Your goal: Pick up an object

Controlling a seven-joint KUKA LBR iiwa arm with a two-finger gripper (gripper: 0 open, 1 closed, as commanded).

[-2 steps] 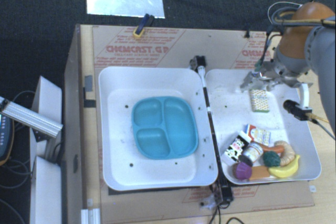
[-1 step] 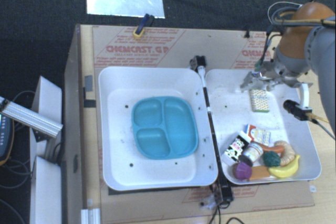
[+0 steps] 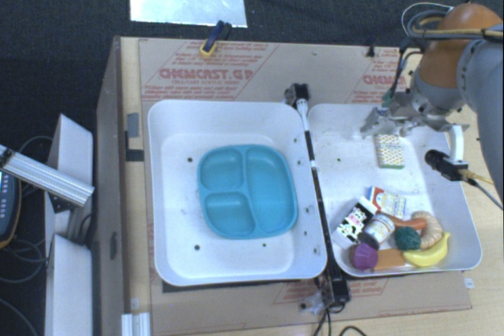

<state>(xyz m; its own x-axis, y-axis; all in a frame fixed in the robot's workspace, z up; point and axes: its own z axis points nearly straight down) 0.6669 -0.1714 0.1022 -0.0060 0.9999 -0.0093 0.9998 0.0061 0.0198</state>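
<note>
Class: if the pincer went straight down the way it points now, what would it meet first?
Probably the pale speckled sponge lying just below the pincer in the right bin, though depth is hard to judge.

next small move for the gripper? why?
Probably straight down. The gripper hangs at the right bin's far end, with the pale sponge-like block lying alone just below it, apart from the toy pile in the near corner, so it looks the easiest pick.

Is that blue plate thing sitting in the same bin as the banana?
No, the blue divided plate lies in the left bin, while the banana sits among the small items in the right bin.
</note>
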